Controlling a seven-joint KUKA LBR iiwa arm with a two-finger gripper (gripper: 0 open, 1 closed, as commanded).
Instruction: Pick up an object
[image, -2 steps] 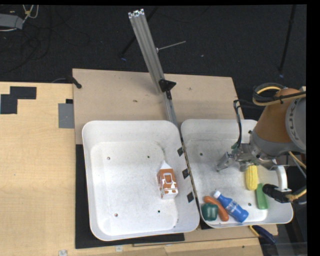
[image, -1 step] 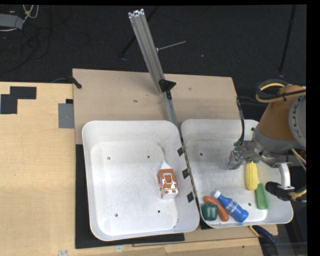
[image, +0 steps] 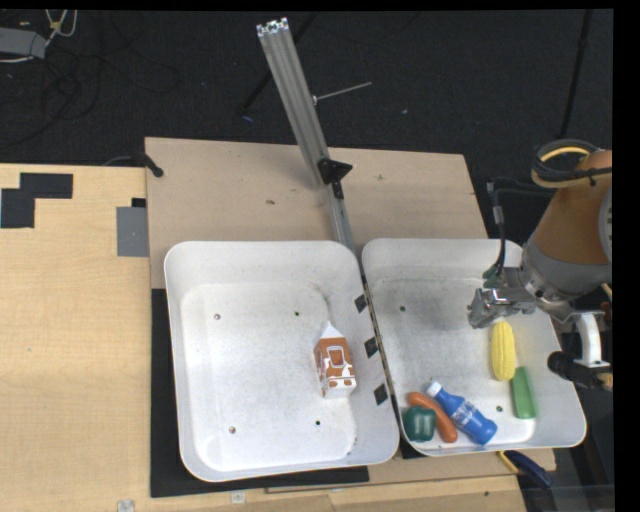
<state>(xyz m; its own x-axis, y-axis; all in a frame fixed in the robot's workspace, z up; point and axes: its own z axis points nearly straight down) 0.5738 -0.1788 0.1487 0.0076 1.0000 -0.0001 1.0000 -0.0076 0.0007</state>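
Two shallow white plastic bins (image: 200, 300) sit side by side, and the metal two-finger gripper (image: 490, 308) hovers just beside a yellow corn cob (image: 502, 350), its grip unreadable from here.

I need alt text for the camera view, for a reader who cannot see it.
A grey arm's gripper hovers in the right bin just above a yellow corn cob, with a green item, blue bottle and orange item nearby. The left bin holds a small orange-and-white carton.
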